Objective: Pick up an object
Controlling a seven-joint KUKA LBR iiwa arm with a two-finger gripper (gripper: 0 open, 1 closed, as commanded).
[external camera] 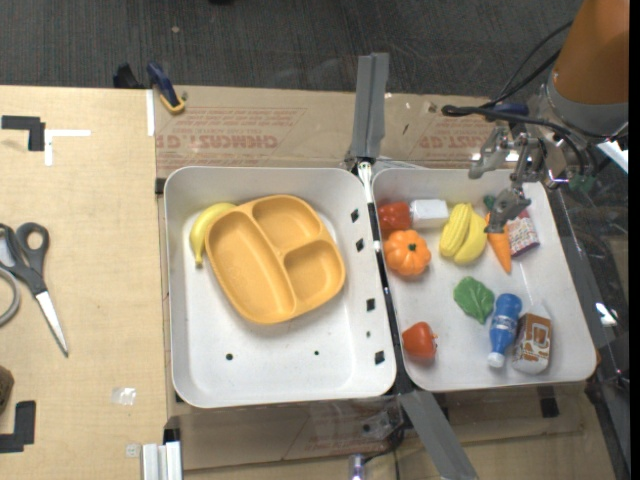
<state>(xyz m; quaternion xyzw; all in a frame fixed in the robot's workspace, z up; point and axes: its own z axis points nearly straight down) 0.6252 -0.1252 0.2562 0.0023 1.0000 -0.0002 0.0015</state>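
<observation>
Look at the small orange toy carrot (500, 249) in the white bin on the right (570, 268). It lies near the far side of that bin, with its thick end pointing away from you. Just beside it on the right is a little packet with red and white print (523, 235). On its other side, touching or almost touching it, is a bunch of yellow toy bananas (460, 233).

The grey metal claw (508, 206) hangs right over the top of the carrot and the packet. You cannot tell if the claw is open or closed, and you cannot see anything held in it. Above the claw you can see the arm's orange band (598, 38) at the top right.

More toys lie in the same bin. There is a round orange toy pumpkin (407, 253), a red toy tomato (394, 215) and a small white block (428, 210) near the left wall. A green toy leaf (474, 298) sits in the middle. Near the front are a blue and white toy bottle (503, 330), a brown toy can (533, 344) touching it, and another red toy (420, 341).

The white bin on the left (200, 368) holds a yellow plastic plate with three parts (275, 258). A yellow toy banana (203, 233) peeks out from behind its left edge.

On the wooden bench (90, 228), well apart from the bins, lies a pair of grey scissors (36, 278).
</observation>
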